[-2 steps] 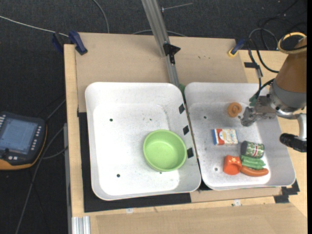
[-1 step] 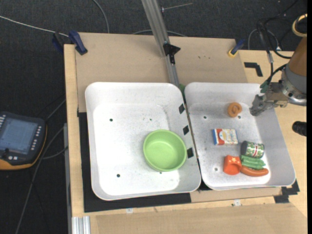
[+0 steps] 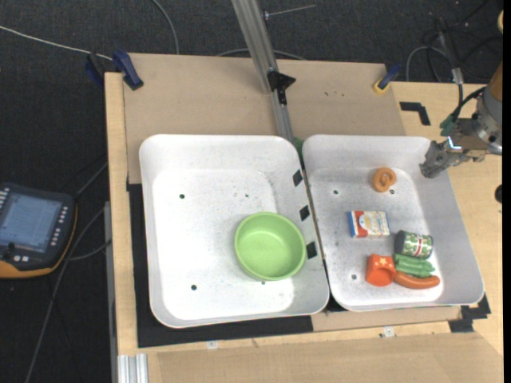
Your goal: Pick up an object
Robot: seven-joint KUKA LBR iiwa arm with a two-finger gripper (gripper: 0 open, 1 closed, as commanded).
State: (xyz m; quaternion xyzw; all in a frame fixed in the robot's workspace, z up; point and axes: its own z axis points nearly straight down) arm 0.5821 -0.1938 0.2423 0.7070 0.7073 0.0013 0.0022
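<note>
Grey arm entering from the right edge, wrist angled down-left, gripper (image 3: pixel 437 163) low, nothing visibly held.

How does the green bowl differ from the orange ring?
The green bowl is far larger than the orange ring. The bowl sits in the left bin, the ring in the right bin with other items. The bowl is open-topped and deep; the ring is a small loop. Both are round and lie untouched.

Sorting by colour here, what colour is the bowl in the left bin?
Light green bowl, in the camera view.
</note>
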